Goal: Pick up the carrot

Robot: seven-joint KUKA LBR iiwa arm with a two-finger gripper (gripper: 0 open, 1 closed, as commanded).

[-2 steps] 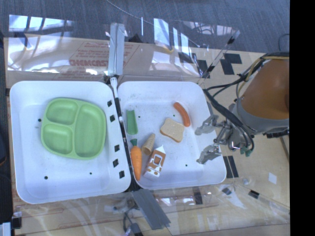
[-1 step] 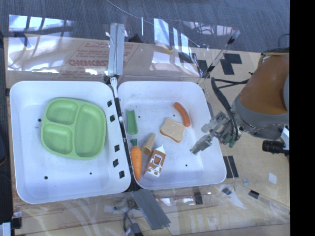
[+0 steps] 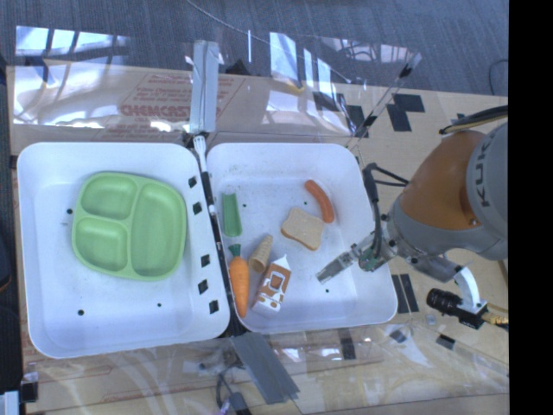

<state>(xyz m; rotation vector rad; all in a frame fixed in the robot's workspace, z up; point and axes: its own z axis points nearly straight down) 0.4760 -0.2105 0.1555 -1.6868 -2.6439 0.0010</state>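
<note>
Well, the carrot lay in the right bin, tight against that bin's left wall at the near end, orange body pointing toward the near rim and a small green top toward the far side. It looked like a toy of moulded plastic, so it would probably be light, stiff and rather slick, likely to squirt out of a loose pinch. The thick middle of the body seemed the best place to take hold, the closing line set across its width, though the wall on its left gave little room for a finger on that side. Just to its right a small printed carton leaned in almost touching, and a tan cone-like piece sat just beyond that, so the right side was crowded too. Farther off were a slice of bread, a sausage and a green stick along the same wall, while the green divided plate sat in the left bin. The gripper hung over the right half of the right bin, well apart from the carrot and holding nothing; whether it was wide or narrow could not be told, since it showed as one thin grey shape. The arm's bulk hid the right rim of that bin, and glare off the clear sheet blurred the far surface.
</note>
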